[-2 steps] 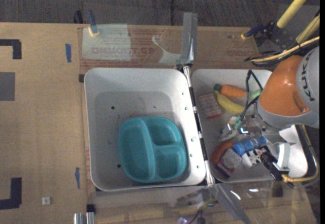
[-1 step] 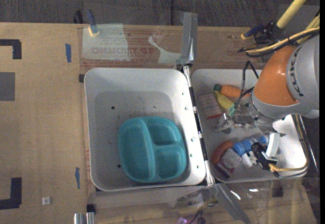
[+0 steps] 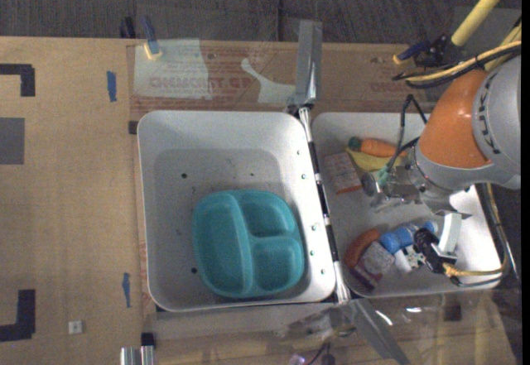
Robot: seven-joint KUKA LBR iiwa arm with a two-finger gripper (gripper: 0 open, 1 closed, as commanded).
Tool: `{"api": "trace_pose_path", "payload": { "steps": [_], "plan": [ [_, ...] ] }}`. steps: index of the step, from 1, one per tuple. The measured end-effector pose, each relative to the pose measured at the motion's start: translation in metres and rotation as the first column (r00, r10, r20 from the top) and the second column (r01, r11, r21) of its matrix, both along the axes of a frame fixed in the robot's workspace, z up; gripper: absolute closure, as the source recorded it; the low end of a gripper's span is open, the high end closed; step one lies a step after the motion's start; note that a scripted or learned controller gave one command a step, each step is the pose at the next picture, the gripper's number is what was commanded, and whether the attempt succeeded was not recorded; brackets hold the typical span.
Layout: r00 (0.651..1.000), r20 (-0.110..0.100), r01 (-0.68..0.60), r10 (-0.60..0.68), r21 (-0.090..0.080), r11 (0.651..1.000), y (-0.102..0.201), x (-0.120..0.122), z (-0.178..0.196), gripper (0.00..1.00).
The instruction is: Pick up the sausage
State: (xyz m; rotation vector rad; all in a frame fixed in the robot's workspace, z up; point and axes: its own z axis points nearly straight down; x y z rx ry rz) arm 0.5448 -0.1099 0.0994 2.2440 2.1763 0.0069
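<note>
While the grey arm (image 3: 489, 132) reaches in from the right, its gripper (image 3: 387, 187) hangs over the middle of the right bin (image 3: 331, 130), and whether it is spread or pressed together cannot be made out. Well apart from it, the reddish sausage (image 3: 361, 245) lies near the front left corner of that bin, just beside a blue and white toy (image 3: 396, 239), while a carrot (image 3: 379, 146) and a banana (image 3: 370, 160) lie at the back. Next door, the left bin (image 3: 166, 140) holds a teal plate (image 3: 247, 243) with three parts.
</note>
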Motion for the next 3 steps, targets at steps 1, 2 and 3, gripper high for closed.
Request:
{"api": "trace_pose_path", "payload": {
  "steps": [1,2,3],
  "plan": [
    [1.0,0.0,0.0,0.0,0.0,1.0,0.0,0.0,0.0,0.0],
    [0.999,-0.003,-0.053,0.053,0.005,0.999,0.017,-0.047,-0.011,0.0],
    [0.999,0.002,-0.048,0.048,0.0,0.999,0.014,-0.046,0.0,1.0]
  ]
}}
